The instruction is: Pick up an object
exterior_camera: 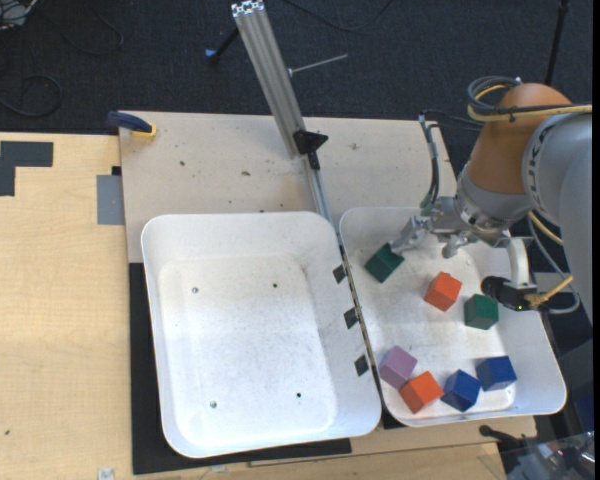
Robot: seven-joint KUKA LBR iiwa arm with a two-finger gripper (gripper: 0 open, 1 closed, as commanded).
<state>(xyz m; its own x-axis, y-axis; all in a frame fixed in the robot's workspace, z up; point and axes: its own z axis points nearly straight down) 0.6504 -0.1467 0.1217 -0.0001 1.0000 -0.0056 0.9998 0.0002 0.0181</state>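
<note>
The claw (432, 230) hangs in the upper part of the right bin (550, 393); whether it is wide or narrow cannot be told. A green cube (384, 263) lies just beside it, near the bin's left edge. Other cubes cluster along the lower edge. The left bin (170, 238) offers open room.

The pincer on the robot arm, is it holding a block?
No. The pincer hangs above the right white bin, with no block between its fingers.
</note>
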